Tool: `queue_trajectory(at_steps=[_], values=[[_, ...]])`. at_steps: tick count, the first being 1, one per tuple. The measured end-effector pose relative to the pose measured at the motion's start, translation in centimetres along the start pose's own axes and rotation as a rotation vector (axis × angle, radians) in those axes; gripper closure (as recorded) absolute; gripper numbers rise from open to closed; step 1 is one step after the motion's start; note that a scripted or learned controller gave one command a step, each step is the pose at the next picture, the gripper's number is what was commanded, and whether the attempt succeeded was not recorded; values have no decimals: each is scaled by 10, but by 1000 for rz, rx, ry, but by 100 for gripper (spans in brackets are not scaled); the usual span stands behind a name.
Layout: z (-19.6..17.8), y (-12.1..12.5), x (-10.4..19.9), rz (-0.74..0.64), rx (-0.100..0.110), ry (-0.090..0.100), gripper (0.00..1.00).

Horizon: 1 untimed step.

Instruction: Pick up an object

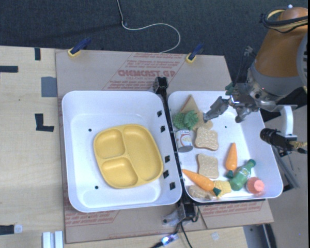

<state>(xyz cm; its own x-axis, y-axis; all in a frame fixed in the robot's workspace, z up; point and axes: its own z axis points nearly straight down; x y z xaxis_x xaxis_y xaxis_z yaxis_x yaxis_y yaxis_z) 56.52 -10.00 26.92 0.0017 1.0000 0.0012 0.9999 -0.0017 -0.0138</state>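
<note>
My gripper (227,113) hangs over the upper part of the right bin (271,154), open, with nothing between its fingers. One finger (214,111) points down-left toward a tan wedge (190,105) and a green leafy piece (186,120). Below lie two bread slices (206,138) (208,165), a small can (184,140), an orange carrot (231,156), a longer carrot (199,180), a green bottle (241,174) and a pink item (256,186).
The left bin (77,138) holds a yellow divided plate (127,155). A black divider (168,133) runs between the bins. Bare white floor shows in the right bin's upper right, under the wrist. A white cable (144,27) lies behind the bench.
</note>
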Motion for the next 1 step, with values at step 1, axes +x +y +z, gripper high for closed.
queue_trajectory(at_steps=[1], values=[[-7, 2, 0, -3, -13, -1, 0]])
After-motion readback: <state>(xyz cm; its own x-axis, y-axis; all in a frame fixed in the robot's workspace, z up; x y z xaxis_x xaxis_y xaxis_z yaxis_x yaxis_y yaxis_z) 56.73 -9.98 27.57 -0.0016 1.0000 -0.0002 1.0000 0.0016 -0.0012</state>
